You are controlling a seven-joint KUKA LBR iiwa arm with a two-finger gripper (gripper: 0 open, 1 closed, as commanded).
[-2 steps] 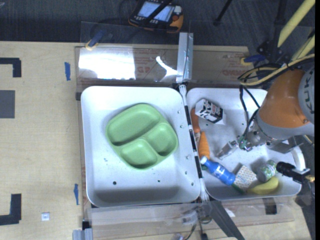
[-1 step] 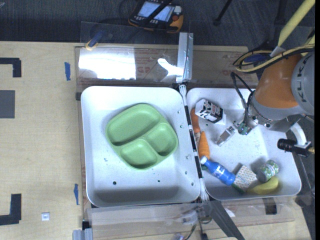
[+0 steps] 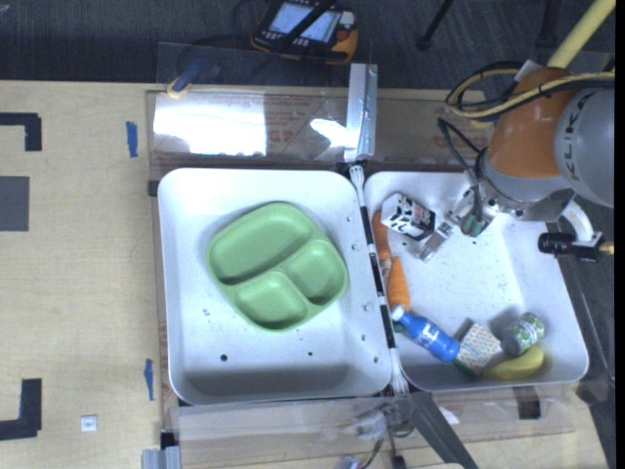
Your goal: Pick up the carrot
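Carrot (image 3: 396,279) lying against the left wall of the right bin (image 3: 571,335), gripper (image 3: 428,234) low over the bin's far part, just right of the carrot, finger state impossible to tell, green divided plate (image 3: 277,265) in the left bin (image 3: 186,223)
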